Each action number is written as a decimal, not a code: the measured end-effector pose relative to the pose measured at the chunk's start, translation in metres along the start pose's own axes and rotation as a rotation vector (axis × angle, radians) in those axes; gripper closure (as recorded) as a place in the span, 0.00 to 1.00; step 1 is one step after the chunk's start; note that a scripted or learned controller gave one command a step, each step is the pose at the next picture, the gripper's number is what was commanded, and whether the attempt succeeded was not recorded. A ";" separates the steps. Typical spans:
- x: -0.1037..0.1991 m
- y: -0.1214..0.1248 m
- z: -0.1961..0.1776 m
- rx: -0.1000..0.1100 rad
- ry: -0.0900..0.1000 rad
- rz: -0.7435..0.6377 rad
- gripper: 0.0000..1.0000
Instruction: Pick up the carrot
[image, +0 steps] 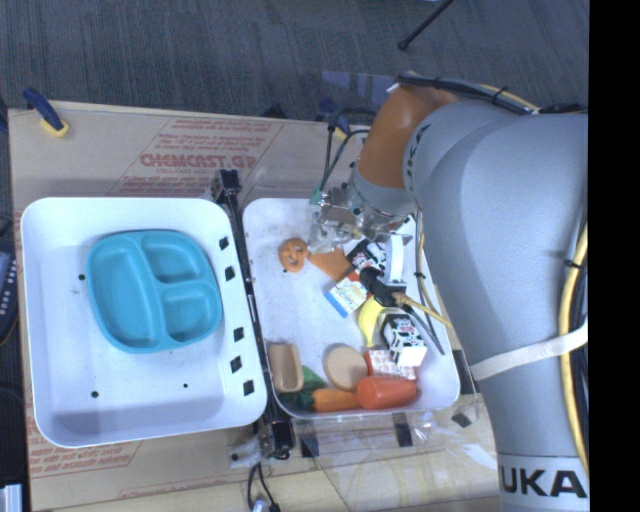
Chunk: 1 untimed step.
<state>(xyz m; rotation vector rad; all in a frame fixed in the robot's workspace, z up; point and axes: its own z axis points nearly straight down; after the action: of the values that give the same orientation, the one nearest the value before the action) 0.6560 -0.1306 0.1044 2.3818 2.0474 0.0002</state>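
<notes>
Down front, orange carrot (334, 400), short, tapered, beside red sausage (388, 392)

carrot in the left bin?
No. The carrot lies at the near edge of the right bin; the left bin holds a blue tray.

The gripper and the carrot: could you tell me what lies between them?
In the camera view, a small blue-white box lies between the gripper and the carrot.
</notes>
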 end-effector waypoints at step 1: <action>0.000 0.000 0.000 0.001 0.000 -0.001 0.00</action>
<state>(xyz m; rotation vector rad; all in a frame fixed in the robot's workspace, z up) 0.6558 -0.1303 0.1040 2.3814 2.0491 -0.0009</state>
